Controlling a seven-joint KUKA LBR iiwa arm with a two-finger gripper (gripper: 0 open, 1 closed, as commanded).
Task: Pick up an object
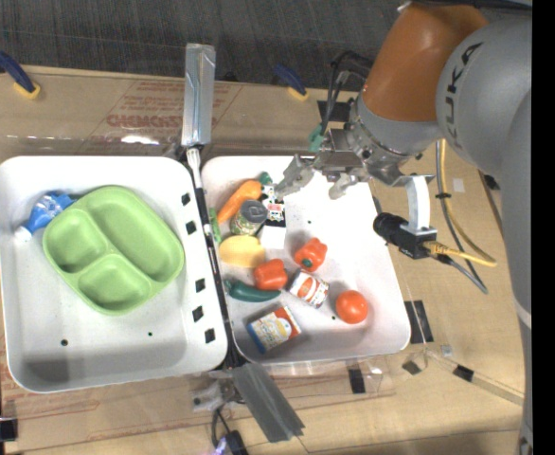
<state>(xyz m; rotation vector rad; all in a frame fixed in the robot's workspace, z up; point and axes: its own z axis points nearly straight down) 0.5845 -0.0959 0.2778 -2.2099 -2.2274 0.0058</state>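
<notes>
While poised to pick | end effector spread open, empty, above right bin | toy foods clustered left, within reach.

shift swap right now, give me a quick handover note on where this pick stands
Tool: fingers spread open, holding nothing, poised over the top edge of the right bin.
Right bin holds the pile: carrot, jar, lemon, two red peppers, tomato, two cans, a green piece.
Left bin: green tray, blue item beside it.
Done: nothing lifted.
Left: descend, close on one object, lift.
</notes>
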